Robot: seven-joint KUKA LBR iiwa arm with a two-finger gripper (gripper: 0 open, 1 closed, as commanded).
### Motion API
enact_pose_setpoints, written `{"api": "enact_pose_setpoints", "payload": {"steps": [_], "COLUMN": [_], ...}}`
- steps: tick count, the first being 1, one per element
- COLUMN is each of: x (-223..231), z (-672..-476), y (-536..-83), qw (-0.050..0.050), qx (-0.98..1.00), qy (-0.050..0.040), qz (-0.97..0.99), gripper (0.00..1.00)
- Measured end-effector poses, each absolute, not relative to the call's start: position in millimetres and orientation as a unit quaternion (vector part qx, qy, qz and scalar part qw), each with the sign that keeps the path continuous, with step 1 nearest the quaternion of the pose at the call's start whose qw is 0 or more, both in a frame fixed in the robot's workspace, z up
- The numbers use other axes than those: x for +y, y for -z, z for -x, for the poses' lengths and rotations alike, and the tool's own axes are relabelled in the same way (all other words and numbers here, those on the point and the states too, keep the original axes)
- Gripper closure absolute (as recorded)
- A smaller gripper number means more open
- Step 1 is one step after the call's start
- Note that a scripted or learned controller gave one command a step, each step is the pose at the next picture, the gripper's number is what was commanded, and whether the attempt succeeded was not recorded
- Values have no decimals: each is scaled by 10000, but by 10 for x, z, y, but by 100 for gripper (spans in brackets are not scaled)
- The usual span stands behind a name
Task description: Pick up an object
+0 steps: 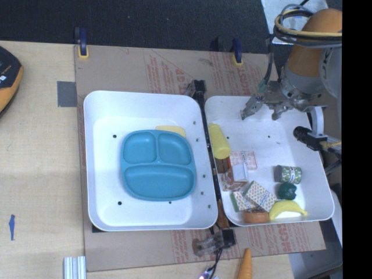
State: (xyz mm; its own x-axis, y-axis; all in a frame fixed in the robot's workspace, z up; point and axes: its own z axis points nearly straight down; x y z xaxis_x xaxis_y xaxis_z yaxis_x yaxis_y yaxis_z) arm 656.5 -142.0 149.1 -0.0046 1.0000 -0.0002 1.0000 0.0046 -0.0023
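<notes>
Grey arm's tool spread open, holding nothing, above right bin, well apart from yellow cylinder

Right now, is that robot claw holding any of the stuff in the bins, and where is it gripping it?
Nothing is held. The gripper hovers with its fingers spread open over a bare part of the right bin, apart from the objects.

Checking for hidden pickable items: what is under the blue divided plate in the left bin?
A pale yellow object pokes out from under the blue plate's far edge. The plate covers the rest of it, so I cannot tell what it is.
</notes>
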Motion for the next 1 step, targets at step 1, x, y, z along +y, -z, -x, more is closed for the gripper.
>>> {"api": "enact_pose_setpoints", "payload": {"steps": [1], "x": [-512], "z": [-6575], "y": [-1951], "qw": [1], "qx": [-7112], "qy": [14], "qz": [7030], "gripper": [0]}}
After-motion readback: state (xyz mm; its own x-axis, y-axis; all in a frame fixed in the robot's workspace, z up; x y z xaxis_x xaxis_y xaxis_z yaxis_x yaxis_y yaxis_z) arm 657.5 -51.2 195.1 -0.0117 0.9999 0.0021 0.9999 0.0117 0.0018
